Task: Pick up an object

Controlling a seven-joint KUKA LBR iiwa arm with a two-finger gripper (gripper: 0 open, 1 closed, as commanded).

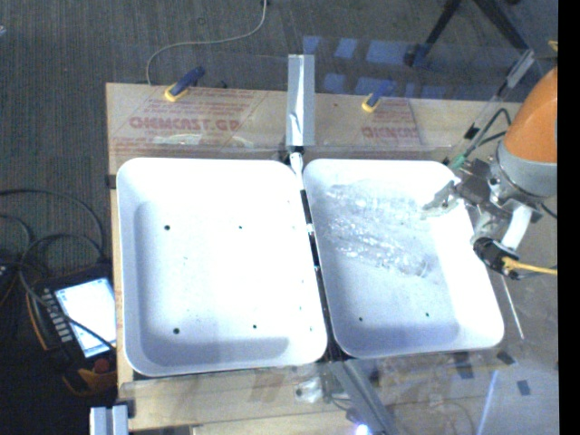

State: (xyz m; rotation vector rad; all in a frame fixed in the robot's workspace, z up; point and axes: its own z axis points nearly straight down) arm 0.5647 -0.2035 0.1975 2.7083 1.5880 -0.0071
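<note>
Status: pick not yet done, by the look of it. The object point(376, 229), a clear, crinkled plastic item, perhaps one or more bottles (too glassy to tell), lies slantwise across the floor of the right bin point(480, 329).

Hand point(453, 193): poised at the right bin's upper right rim, just beside the object's upper end; whether it is wide or narrow cannot be told, and nothing visibly sits in its grasp.

Left bin point(145, 243): shallow white moulded plastic, smooth, rounded corners, small dark dots.

Tabletop point(190, 120): pale wood board, printed red lettering.

Remaining: closing on the object, lifting.
</note>
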